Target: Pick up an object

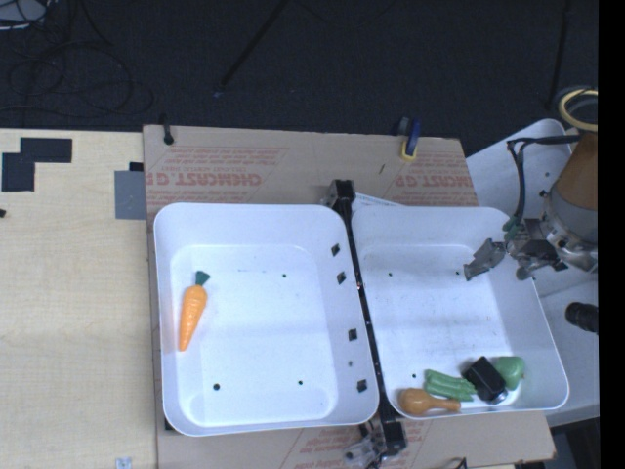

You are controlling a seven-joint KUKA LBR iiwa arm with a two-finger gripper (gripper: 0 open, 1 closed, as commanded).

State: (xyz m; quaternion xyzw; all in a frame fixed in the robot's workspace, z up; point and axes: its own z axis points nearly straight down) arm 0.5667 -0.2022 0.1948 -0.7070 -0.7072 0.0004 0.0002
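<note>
An orange carrot with a green top [192, 311] lies near the left wall of the left bin [249, 225]. In the front right corner of the right bin [430, 225] sit an orange-tan pear-shaped toy [426, 403], a green pod-like toy [449, 386], a black block [485, 378] and a light green piece [509, 368]. My gripper [505, 259] hovers at the right bin's right edge, far from all of these. Its two grey fingers are spread apart with nothing between them.
Both bins rest on a cardboard sheet [293, 169] with a black divider strip [354, 301] between them. A blue clip [410, 137] stands at the cardboard's back edge. Wooden bench surface [68, 311] extends to the left.
</note>
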